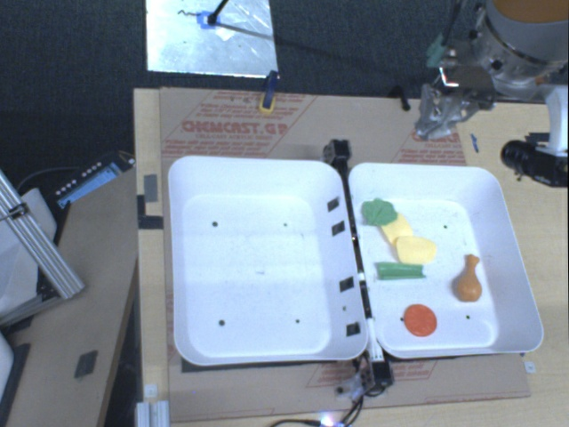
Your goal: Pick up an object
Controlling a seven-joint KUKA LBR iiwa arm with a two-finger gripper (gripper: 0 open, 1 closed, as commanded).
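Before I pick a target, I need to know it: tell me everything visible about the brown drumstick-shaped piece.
The brown drumstick piece looks like a glossy plastic toy: a rounded bulb at its lower end narrowing to a thin knobbed stem pointing up. It lies flat on the floor of the right bin, near the right wall, apart from the other items.
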